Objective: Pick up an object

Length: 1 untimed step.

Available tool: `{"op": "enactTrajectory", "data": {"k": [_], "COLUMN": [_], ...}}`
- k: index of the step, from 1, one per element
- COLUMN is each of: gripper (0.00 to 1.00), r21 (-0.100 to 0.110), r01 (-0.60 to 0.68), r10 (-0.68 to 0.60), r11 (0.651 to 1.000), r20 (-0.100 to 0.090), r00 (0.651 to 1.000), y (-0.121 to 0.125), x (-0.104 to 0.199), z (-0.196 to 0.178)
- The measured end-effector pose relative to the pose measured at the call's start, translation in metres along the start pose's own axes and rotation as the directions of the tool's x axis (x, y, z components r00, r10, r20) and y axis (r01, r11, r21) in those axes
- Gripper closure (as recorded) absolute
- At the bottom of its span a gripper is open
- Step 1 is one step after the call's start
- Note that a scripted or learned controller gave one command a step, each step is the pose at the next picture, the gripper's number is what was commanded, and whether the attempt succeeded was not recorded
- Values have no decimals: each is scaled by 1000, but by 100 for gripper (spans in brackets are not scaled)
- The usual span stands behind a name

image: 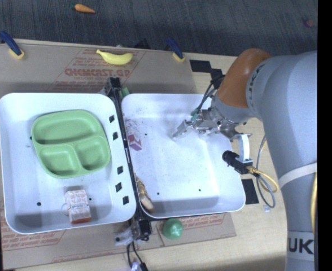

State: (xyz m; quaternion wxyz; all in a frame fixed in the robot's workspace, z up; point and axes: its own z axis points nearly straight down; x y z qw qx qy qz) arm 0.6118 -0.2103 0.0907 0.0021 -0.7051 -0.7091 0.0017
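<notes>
My gripper (182, 130) hangs over the middle of the right bin (211, 199), pointing left, above bare white floor. I see nothing held in it. A small pink and white carton (133, 134) lies against that bin's left wall, a short way left of the gripper. A tan object (143, 197) rests in the bin's near-left corner. In the left bin (8, 168) sit a green divided tray (70, 143) and a small red and white packet (77, 206).
A green ball (173, 228) lies on the bench just in front of the right bin. A yellow banana (115, 56) sits on the cardboard behind the bins. Blue clamps (11, 44) hold the cardboard's far edge. The arm's grey body takes up the right side.
</notes>
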Motion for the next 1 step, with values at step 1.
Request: {"op": "enactTrajectory", "data": {"k": [1], "gripper": [100], "r21": [-2], "r01": [3], "r10": [-3], "r11": [1000], "r20": [1], "r00": [1000], "y": [1], "x": [0], "z": [-12]}}
